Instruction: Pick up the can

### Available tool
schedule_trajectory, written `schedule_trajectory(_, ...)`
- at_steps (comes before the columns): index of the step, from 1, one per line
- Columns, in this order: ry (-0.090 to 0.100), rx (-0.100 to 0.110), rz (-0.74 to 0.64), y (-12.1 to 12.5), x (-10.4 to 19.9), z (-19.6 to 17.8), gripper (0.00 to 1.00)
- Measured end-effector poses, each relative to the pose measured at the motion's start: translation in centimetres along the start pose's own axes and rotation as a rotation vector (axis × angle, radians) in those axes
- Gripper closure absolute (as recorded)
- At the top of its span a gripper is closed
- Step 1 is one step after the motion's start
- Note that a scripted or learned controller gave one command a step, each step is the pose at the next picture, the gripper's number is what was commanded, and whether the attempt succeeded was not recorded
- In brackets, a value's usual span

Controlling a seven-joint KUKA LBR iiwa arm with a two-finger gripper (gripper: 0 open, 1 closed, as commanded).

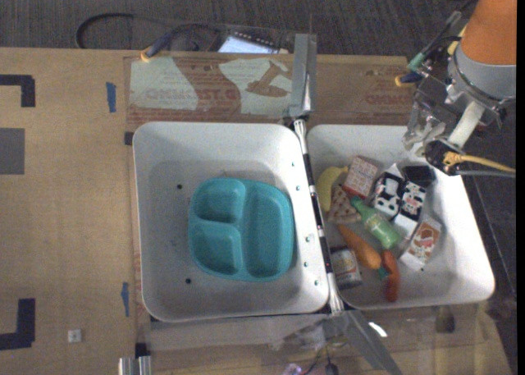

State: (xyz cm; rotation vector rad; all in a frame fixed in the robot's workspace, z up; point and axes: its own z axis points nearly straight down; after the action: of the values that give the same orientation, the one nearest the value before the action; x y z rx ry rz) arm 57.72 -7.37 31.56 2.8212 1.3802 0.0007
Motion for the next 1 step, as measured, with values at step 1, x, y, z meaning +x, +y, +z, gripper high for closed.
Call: schedule_trajectory(1,-0.001,0.003,-0.030,2.49,-6.13,8.59,1.00)
